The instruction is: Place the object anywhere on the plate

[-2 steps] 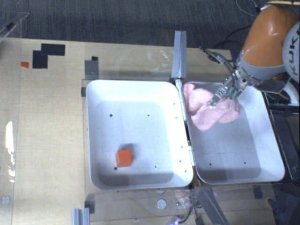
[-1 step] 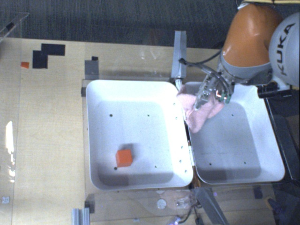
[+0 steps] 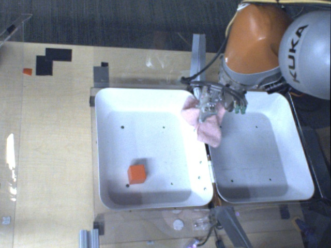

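Two white bins [image 3: 155, 200] — gripper [image 3: 209, 110] clamped on pink cloth [image 3: 209, 130] (orange cube [image 3: 137, 174] left).

The arm [image 3: 258, 35] reaches from the right, hand [image 3: 209, 105] pointing down.

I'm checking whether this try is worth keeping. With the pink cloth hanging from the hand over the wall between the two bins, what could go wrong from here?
1. The pink cloth dangles limp from the hand, so it may slip out mid-move.
2. It hangs right over the divider between the bins, so its lower edge could snag or drape there.
3. I see no plate; the left bin holds an orange block, so the drop may miss its target.
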